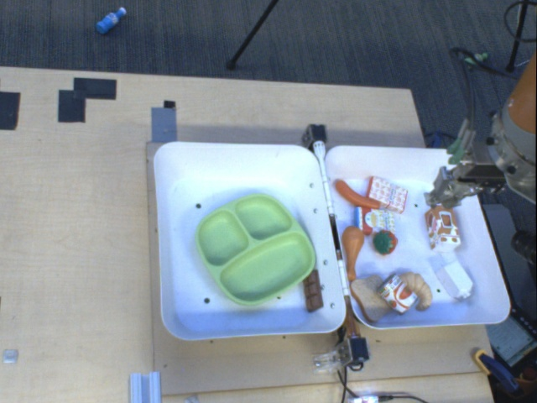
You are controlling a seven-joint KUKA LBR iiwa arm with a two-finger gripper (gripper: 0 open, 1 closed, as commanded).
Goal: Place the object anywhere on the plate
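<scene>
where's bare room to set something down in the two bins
Left bin: the green plate has three bare compartments, and white floor lies open between the plate and the bin's far wall. Right bin: crowded centre, from the sausage to the can; a bare strip lies along its far wall.

One fixed camera looks down slantwise from above on both white bins [168,225].
</scene>
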